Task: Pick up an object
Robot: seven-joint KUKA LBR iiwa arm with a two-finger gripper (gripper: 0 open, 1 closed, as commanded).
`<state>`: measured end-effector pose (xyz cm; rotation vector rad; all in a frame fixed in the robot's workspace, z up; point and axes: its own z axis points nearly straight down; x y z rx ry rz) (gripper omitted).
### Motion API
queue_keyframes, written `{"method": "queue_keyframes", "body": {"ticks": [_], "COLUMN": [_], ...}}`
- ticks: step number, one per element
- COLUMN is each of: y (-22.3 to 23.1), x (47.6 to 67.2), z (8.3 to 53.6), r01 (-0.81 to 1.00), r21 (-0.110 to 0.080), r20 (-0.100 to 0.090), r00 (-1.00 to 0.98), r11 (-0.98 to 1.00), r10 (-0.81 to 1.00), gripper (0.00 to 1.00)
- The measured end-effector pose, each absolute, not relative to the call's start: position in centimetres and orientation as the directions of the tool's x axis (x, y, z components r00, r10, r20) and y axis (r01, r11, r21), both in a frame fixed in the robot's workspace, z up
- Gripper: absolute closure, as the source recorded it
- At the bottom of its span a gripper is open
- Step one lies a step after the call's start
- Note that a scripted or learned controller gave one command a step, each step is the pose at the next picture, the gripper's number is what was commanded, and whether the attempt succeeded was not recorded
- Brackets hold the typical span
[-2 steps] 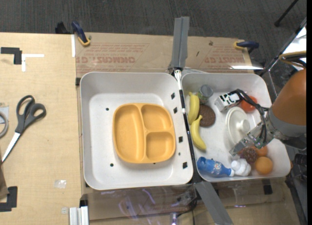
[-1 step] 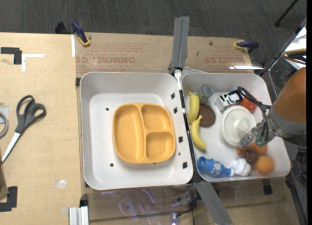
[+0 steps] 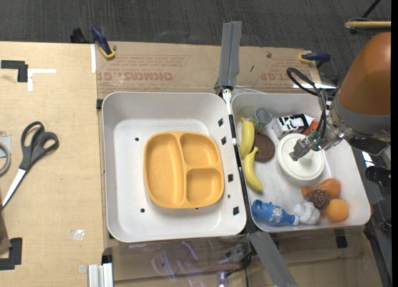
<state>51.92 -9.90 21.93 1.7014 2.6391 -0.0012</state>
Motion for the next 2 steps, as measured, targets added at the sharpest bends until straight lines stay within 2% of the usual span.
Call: {"method": "queue_keyframes", "body": {"ticks": [1,2], "y": [-16.3,-10.8], "x": [49.1,47.9], "z": [14.6,21.9], "r01": [0.762,0.835], "r21": [-0.001,0.000], "r20": [-0.001,-0.001], "r00": [-0.648,-0.550], "r11": [0.648,0.550], "r10": [0.762,0.835], "gripper": [1.00,1.00]}}
